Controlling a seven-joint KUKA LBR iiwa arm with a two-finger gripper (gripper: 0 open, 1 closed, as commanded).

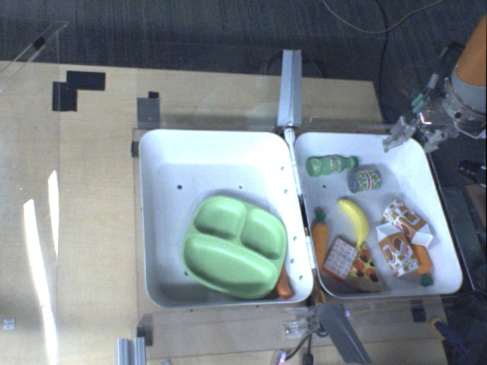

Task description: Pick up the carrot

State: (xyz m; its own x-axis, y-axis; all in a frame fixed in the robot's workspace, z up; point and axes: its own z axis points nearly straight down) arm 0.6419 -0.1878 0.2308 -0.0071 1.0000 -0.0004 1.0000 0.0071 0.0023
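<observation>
One carrot [320, 238] flat just left of banana [354, 220], exposed for a straight-down grab; gripper [407, 131] well up-right of banana, clear of clutter, spread or pressed together impossible to tell.

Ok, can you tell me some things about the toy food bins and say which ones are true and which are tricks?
1. The green plate sits in the left bin. True.
2. The carrot lies in the right bin, right beside the banana. True.
3. The gripper is holding the carrot. False: it is up at the right bin's top corner, far from the carrot, with nothing between its fingers.
4. The green bottle stands upright in the left bin. False: it lies on its side in the right bin, near the small can.
5. The banana is on the green plate. False: it is in the right bin.
</observation>
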